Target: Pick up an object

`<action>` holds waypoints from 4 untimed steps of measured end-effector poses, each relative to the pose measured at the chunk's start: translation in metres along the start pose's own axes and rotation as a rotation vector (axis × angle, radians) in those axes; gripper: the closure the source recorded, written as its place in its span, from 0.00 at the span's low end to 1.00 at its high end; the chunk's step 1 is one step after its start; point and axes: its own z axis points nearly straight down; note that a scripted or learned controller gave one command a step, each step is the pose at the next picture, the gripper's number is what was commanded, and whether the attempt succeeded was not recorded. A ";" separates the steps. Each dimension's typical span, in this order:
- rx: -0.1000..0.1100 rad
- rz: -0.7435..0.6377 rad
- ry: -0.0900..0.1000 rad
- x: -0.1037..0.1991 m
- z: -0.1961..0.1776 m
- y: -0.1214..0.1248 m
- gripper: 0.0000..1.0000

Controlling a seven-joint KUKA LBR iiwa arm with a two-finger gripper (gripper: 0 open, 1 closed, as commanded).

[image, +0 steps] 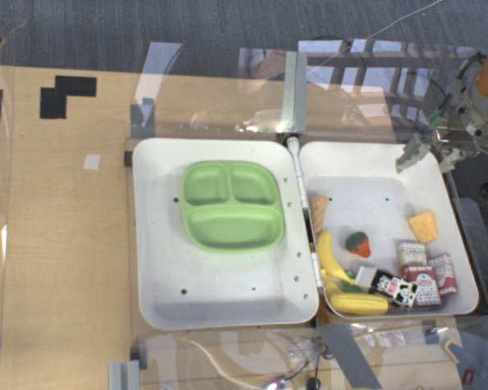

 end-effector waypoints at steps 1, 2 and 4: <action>0.002 0.049 0.001 0.044 0.089 -0.036 0.00; -0.012 -0.060 -0.002 0.056 0.164 -0.069 0.00; -0.002 -0.104 0.000 0.128 0.053 0.003 1.00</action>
